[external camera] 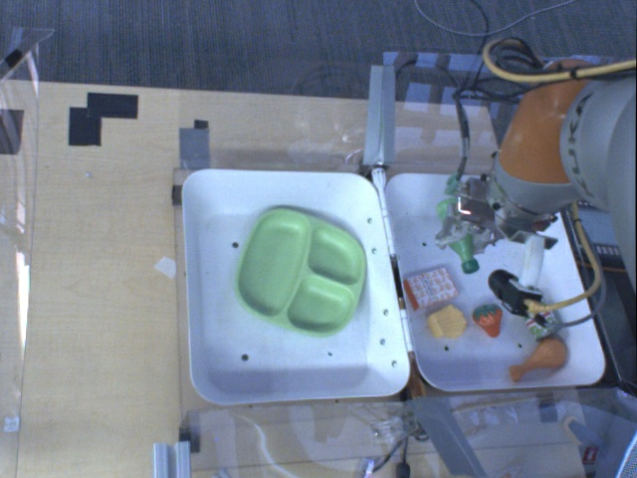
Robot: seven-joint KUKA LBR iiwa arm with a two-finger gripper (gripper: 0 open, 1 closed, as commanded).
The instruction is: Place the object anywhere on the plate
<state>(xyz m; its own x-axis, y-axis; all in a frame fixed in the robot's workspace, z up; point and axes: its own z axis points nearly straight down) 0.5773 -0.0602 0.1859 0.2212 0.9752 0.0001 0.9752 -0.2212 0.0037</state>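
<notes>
Where the arm enters from the right, the gripper (pixel 460 227) sits low over the right bin (pixel 443 362); whether it is open or closed cannot be determined. A small green toy (pixel 467 257) shows at its tip, contact undetermined. A pink wafer (pixel 431 287), yellow piece (pixel 447 321) and drumstick (pixel 537 358) lie nearby. The green divided plate (pixel 302 271) rests in the left bin (pixel 214 366), well apart.

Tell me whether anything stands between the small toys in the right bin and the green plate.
Only the two bins' meeting walls. The pink block and yellow piece lie in the right bin, the green plate in the left bin, so any carry must rise over those rims. No loose thing lies between.
</notes>
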